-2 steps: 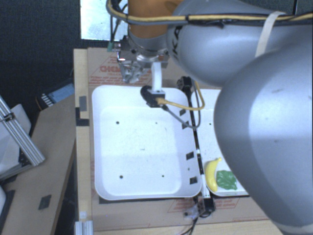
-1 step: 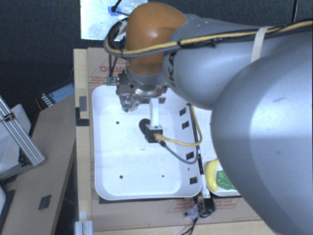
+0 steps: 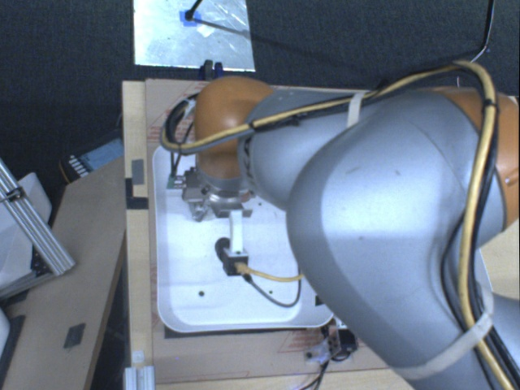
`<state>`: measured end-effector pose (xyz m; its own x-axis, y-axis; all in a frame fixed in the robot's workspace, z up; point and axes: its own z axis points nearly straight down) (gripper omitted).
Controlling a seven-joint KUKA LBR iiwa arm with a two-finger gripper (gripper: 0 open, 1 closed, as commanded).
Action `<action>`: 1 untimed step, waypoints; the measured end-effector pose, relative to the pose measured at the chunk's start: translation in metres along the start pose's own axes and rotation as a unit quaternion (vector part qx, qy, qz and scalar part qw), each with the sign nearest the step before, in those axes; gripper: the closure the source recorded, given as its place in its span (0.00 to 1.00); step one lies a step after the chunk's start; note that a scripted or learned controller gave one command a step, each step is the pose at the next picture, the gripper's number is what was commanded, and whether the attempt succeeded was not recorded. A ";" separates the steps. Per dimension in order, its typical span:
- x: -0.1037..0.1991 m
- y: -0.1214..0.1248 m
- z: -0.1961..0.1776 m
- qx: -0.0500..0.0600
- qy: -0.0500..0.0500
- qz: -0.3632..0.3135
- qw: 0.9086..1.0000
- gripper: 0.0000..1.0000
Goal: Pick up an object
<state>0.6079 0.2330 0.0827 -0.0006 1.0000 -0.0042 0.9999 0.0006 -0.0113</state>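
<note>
Grey arm (image 3: 390,242) looming nearest my camera, gripper (image 3: 213,208) hanging low over the white bin (image 3: 175,299) beneath it, I am unable to tell its grip or where any object is lying, silver sheet (image 3: 192,21) lying beyond it.

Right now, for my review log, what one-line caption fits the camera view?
Grey arm reaches in from the right, its pincer over a white bin.

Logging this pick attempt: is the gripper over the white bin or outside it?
Over it. The gripper lies within the rim of the white bin, against its pale floor. Whether it touches that floor, cannot tell.
</note>
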 end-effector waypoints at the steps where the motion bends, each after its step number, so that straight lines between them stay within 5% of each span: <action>1: -0.058 0.064 -0.023 -0.009 0.002 0.002 1.000 1.00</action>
<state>0.6719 0.1752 0.1048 0.0027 1.0000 0.0006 1.0000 -0.0028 0.0066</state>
